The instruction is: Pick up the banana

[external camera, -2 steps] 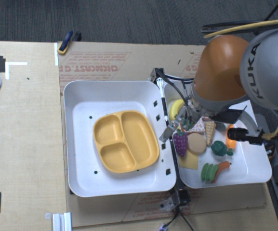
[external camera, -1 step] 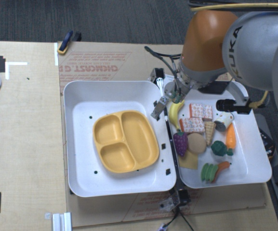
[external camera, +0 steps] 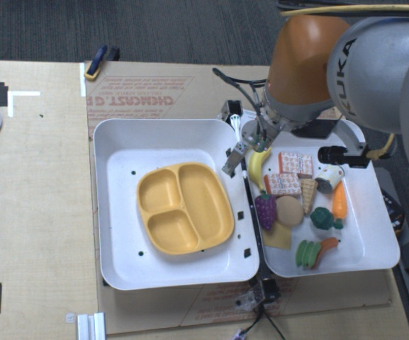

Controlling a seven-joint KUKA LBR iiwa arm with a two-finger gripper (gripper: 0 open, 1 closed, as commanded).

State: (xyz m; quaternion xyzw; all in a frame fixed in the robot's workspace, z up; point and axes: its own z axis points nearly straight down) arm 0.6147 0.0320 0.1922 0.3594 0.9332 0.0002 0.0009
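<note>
Hanging low over the right bin's (external camera: pixel 374 257) upper left corner, the gripper (external camera: pixel 255 146) meets the banana's (external camera: pixel 257 167) top end, probably to grasp it; whether it is open or closed cannot be told. Beside it, grapes (external camera: pixel 265 211) crowd close.

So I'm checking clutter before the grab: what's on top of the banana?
The end effector sits over the banana's upper end, covering that tip. The lower part is bare, with grapes just beyond it.

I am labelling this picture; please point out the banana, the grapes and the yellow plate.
banana (external camera: pixel 256 167): camera view, middle of its curved body.
grapes (external camera: pixel 265 211): camera view, centre of the purple bunch.
yellow plate (external camera: pixel 227 202): camera view, right rim.
</note>
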